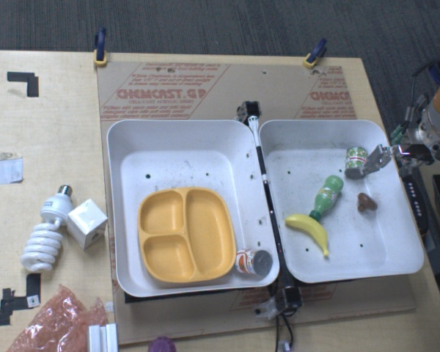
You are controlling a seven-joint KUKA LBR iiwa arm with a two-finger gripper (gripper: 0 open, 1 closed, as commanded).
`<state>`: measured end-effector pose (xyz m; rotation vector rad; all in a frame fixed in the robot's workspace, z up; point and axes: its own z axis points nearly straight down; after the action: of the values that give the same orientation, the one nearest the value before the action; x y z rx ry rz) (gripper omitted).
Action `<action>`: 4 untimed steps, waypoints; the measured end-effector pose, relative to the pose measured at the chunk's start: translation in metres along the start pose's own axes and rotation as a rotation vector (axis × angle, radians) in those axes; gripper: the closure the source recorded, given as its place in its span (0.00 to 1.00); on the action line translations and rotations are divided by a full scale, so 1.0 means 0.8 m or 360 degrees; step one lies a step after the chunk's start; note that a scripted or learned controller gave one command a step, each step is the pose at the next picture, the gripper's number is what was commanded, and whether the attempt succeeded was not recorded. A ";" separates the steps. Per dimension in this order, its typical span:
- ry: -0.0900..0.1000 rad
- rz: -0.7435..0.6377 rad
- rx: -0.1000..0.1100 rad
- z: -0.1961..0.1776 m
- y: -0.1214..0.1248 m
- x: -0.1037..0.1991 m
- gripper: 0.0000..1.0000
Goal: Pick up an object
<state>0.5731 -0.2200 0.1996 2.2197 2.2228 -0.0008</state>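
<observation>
Two bins: white, side by side on the desk point(51, 130); left bin point(121, 167) holds a yellow divided plate point(185, 235) and a small can point(253, 262).
Right bin point(396, 251): banana point(310, 232), green bottle point(325, 196), small green jar point(356, 160), brown lump point(367, 202).
Gripper point(379, 158): at the right bin's upper right, beside the jar; opening cannot be told, nothing visibly held.
Handling guess: the banana looks light, soft, curved; take it across its middle. The bottle looks stiff, slippery, likely to roll.

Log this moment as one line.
gripper: at right bin far edge | by can | banana, bottle: lying loose
</observation>
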 end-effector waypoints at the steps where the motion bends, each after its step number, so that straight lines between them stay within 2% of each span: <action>1: 0.0014 -0.0003 0.0007 0.130 -0.001 0.003 0.00; 2: 0.0004 -0.0002 -0.0001 0.116 0.000 0.000 1.00; 3: 0.0009 -0.0002 0.0001 0.117 0.000 0.001 0.00; 4: 0.0000 0.0003 0.0000 0.134 -0.069 0.073 0.00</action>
<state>0.5179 -0.1615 0.0922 2.2219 2.2209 -0.0006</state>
